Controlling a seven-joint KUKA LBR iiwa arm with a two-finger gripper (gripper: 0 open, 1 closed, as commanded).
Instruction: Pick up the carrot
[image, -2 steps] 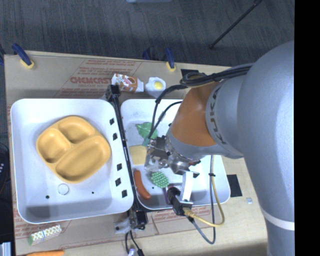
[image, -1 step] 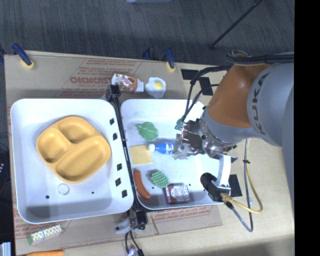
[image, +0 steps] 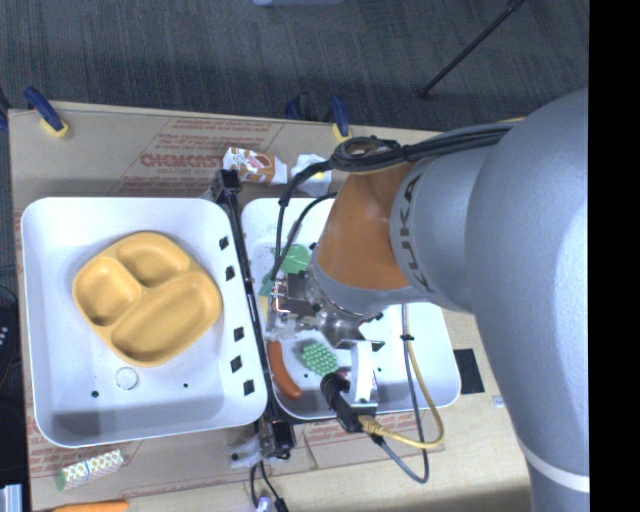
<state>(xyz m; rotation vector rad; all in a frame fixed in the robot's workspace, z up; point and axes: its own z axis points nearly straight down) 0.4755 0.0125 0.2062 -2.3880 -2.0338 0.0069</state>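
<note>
A slim orange-red piece, which I take for the carrot (image: 283, 371), lies in the right bin (image: 441, 372) near its front left corner, beside the divider. The grey arm with its orange band (image: 372, 235) covers most of that bin. My gripper (image: 290, 302) hangs low over the bin's left side, just behind the carrot and apart from it. The wrist and cables hide its tips. Nothing shows held in it.
A green dotted piece (image: 318, 356) lies right of the carrot, and another green piece (image: 296, 260) sits behind the gripper. The left bin (image: 50, 330) holds a yellow divided plate (image: 148, 295). A yellow cable (image: 415, 435) loops over the front rim.
</note>
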